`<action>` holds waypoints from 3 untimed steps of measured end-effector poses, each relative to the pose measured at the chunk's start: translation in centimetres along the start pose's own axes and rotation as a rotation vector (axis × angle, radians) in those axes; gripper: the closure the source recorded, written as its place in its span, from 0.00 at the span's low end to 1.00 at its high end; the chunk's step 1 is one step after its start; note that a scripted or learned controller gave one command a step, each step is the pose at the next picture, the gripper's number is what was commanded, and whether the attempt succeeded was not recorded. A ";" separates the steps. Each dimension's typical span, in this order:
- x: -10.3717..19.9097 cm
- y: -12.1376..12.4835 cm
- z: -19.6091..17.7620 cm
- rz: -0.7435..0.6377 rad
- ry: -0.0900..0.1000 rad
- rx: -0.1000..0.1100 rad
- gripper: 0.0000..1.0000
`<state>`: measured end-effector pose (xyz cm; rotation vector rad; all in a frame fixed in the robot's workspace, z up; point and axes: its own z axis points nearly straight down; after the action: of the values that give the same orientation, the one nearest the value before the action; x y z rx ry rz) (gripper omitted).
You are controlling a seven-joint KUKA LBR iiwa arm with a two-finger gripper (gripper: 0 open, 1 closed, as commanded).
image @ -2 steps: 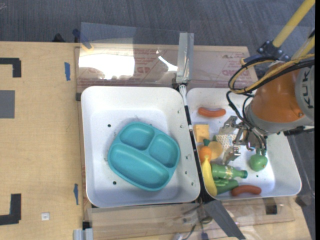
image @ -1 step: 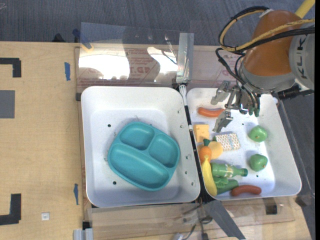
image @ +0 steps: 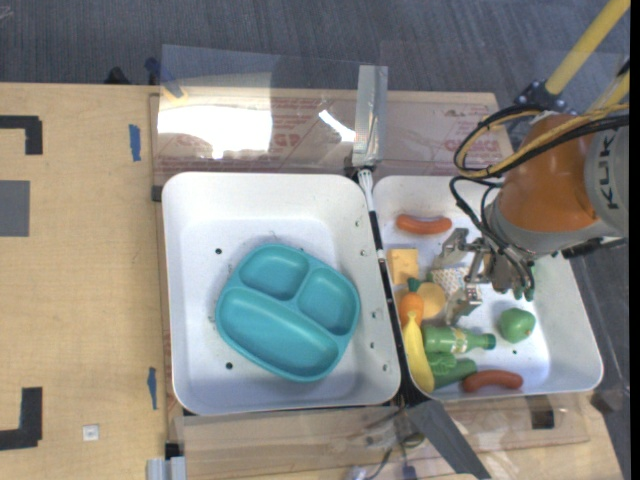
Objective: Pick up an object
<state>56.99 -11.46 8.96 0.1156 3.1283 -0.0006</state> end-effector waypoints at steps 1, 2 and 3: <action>-7.6 1.5 -0.9 0.206 0.051 0.005 0.00; -2.3 -1.5 -0.6 0.228 -0.012 -0.002 0.00; -7.6 3.1 -2.6 0.232 0.001 -0.002 0.00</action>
<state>64.74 -8.96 11.64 0.4773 3.0944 0.0040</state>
